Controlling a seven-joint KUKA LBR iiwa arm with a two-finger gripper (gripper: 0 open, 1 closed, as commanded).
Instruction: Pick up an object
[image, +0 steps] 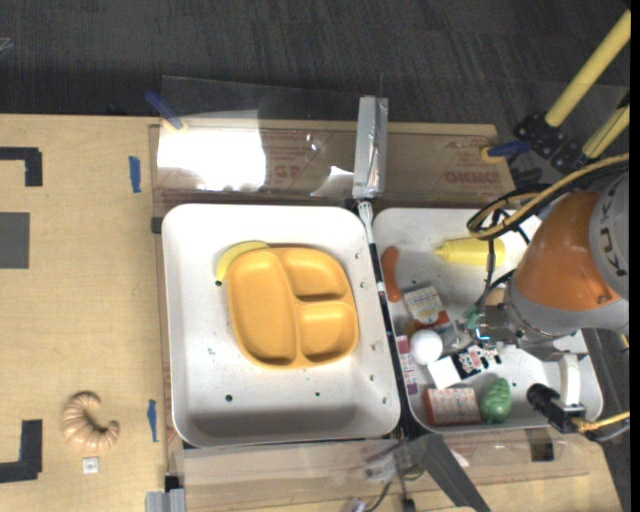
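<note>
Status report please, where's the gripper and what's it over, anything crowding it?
Gripper low in the right bin, above the clutter. Nothing seen held. White ball, green toy, yellow bottle crowd close. Yellow tray sits in left bin.

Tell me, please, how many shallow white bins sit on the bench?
2: the left bin holds a yellow divided tray; the right bin beside it holds small clutter under the arm, which may hide part of it.

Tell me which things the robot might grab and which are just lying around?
For the job:
hand
white ball
green toy
yellow bottle
red can
orange tray

Just lying about:
tan curly toy on the bench, outside the bins
blue tape
</note>
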